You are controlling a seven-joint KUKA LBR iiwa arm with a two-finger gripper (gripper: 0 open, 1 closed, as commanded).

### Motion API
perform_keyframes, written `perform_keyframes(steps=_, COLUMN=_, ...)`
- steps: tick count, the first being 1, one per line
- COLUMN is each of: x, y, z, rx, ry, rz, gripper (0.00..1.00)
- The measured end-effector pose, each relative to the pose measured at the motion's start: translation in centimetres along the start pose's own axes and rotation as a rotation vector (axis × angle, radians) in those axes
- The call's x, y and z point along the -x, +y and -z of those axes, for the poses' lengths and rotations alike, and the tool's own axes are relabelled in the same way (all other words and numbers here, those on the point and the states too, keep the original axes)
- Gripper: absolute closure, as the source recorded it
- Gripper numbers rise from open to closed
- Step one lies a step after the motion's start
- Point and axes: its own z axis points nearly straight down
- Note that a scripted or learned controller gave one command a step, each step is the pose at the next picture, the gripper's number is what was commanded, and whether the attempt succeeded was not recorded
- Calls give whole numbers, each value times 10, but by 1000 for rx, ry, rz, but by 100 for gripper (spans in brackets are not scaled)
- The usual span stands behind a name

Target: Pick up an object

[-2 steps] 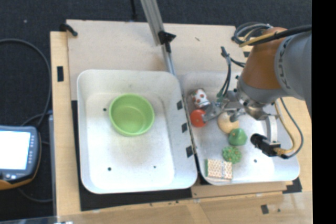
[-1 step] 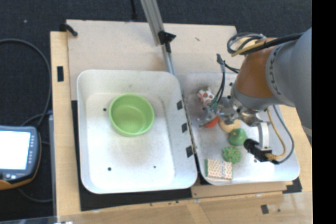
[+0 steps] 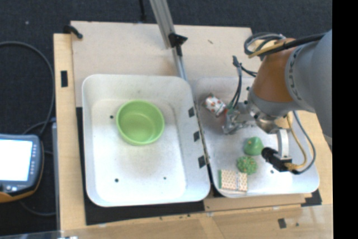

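Arm over right bin, no pick confirmed.
Gripper [image 3: 232, 123] sits near the small white-red object [image 3: 213, 103], which lies at the right bin [image 3: 310, 184] far edge; jaws state: cannot tell. Object looks light, rigid; grip across its narrow middle.

Objects in right bin, positions taken from the gripper [image 3: 230, 123].

Small white-and-red piece [image 3: 213, 103] just beside it, upper left; two green lumps [image 3: 253, 146] [image 3: 246, 164] below-right; checkered tan pad [image 3: 233, 180] flat, farther below.
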Motion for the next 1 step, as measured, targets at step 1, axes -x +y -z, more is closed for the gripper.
perform_keyframes(steps=1, x=4, y=12, z=53, rx=1, ry=1, rz=8, gripper=100)
